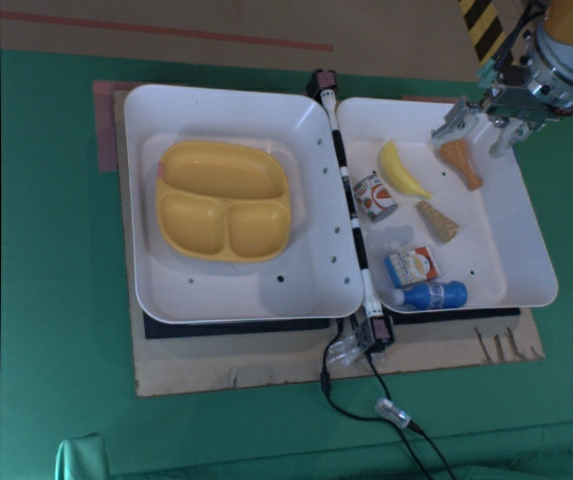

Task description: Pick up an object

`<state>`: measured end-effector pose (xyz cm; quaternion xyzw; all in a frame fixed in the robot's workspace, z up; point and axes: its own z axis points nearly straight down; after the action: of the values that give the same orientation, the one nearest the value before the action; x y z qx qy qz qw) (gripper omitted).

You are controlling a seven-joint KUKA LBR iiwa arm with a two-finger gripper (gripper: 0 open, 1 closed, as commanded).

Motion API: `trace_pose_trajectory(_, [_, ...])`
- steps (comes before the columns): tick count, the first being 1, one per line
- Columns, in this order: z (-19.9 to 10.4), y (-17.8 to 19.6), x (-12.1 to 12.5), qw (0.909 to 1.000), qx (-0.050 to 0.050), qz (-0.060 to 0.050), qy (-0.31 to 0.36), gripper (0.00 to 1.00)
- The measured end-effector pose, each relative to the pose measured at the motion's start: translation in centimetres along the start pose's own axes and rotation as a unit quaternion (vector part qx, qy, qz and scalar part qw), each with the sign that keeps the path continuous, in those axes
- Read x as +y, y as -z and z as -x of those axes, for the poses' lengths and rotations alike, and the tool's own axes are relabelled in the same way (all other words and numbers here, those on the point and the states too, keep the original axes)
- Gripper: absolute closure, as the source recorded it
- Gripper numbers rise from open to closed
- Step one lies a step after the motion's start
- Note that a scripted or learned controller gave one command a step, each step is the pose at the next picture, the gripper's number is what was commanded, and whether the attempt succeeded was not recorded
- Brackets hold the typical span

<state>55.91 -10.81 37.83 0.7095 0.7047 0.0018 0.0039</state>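
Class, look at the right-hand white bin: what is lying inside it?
Inside the right bin: banana, orange chicken drumstick, small can, ice-cream cone, snack carton, blue bottle. Beneath them is hidden.

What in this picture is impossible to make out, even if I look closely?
- Printing on the small can and the carton, camera view: too small and blurred to read.
- The arm above the gripper, camera view: cut off by the top-right edge.
- Part of the blue bottle, camera view: hidden behind the carton.
- Where the cable ends: runs off the bottom edge.
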Motion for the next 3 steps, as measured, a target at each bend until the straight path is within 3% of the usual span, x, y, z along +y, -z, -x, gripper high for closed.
trace_pose_trajectory(1, [5.9, -12.5, 4.6, 1.0, -0.002, -0.001, 0.0, 0.0])
trace_pose_trajectory(2, [3.6, -18.7, 0.6, 1.0, -0.001, 0.002, 0.0, 0.0])
trace_pose_trajectory(3, [4.0, -17.2, 0.8, 1.0, -0.004, 0.008, -0.003, 1.0])
